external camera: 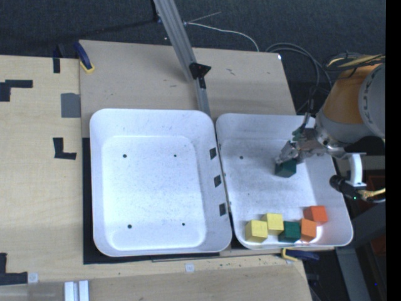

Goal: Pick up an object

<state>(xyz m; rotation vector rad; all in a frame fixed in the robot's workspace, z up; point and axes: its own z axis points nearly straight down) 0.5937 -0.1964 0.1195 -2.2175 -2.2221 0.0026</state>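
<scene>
Here the fingers (287,162) grip a dark green block (287,169) in the right bin (250,187).

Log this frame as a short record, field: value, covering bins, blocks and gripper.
left bin: white, shallow
right bin: white, holds all the blocks
gripper: over right bin, at a dark green block; grasp unclear
front row: two yellow blocks, green block, two orange blocks
arm: enters from the right
</scene>
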